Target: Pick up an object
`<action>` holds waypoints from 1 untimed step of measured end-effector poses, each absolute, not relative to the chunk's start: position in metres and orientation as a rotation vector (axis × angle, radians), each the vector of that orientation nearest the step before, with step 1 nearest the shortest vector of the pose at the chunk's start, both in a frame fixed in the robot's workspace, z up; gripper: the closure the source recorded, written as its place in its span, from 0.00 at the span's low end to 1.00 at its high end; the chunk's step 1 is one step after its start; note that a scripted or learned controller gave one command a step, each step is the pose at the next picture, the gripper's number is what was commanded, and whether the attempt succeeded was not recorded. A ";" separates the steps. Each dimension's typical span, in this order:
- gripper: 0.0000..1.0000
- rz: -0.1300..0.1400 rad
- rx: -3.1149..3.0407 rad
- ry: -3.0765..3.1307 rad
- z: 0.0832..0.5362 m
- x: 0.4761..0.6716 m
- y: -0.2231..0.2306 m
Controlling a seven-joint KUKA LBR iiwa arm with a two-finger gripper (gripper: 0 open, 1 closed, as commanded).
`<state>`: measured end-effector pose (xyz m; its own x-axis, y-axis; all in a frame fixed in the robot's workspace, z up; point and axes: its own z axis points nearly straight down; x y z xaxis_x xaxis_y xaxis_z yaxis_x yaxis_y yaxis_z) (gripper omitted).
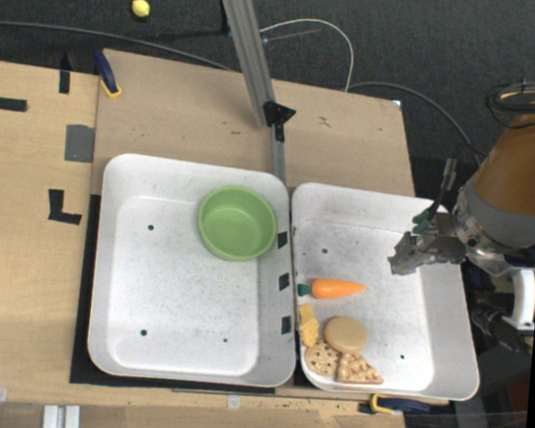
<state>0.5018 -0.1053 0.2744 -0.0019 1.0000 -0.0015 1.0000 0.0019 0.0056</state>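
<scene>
I see the end effector point(406, 260) over the right bin point(441, 366), and I cannot tell its state. The carrot point(338, 288) lies near, to its lower left. I judge approach; next I must lower onto it.

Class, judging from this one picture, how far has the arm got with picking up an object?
Done: nothing lifted; the carrot and biscuits lie in the right bin, the green bowl in the left bin. In hand: the gripper hovers over the right bin. Left: descend, grasp, lift.
</scene>
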 end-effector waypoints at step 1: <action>1.00 0.001 2.215 2.230 0.275 0.504 -0.055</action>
